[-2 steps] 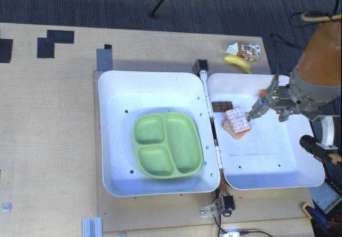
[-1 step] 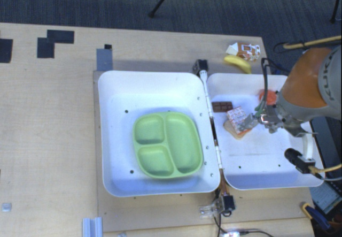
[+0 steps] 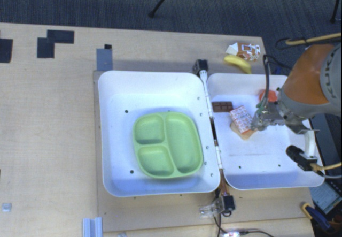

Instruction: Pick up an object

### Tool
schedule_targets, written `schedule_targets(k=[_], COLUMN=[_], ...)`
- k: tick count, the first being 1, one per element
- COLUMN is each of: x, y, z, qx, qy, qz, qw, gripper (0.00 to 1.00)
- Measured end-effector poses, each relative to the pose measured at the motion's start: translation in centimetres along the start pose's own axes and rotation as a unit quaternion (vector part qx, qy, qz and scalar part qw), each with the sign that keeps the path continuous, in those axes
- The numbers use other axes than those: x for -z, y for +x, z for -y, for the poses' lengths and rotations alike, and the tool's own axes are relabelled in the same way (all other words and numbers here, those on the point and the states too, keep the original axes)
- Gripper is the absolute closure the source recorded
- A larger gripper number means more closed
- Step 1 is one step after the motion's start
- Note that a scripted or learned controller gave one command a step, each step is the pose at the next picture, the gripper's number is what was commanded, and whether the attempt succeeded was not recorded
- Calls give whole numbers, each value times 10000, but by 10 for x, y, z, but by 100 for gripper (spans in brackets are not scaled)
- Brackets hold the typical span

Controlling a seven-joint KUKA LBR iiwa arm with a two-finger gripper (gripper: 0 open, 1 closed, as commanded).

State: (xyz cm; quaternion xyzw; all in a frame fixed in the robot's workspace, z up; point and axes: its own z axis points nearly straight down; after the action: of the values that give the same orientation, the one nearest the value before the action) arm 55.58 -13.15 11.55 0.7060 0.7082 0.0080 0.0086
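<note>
Two white bins sit side by side. The left bin [image 3: 115,123] holds one green divided plate [image 3: 167,145] at the frame's centre. In the right bin [image 3: 267,174] lie a small brown block [image 3: 222,106], a patterned packet [image 3: 241,120] and something orange-red [image 3: 269,95] half hidden behind the arm. The gripper [image 3: 260,122] hangs just right of the packet. A banana [image 3: 238,63] and a wrapper [image 3: 247,50] lie on the bench at upper right.
</note>
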Motion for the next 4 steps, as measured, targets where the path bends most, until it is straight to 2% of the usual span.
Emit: schedule_targets(k=[1, 2, 3, 4], x=[-1, -27, -16, -26], y=[0, 22, 22, 41], z=[1, 61, 58, 66], qx=[1, -11, -7, -15], qy=[13, 80, 50, 41], qz=[-1, 1, 4, 31], qw=[10000, 10000, 10000, 10000], gripper=[0, 0, 100, 100])
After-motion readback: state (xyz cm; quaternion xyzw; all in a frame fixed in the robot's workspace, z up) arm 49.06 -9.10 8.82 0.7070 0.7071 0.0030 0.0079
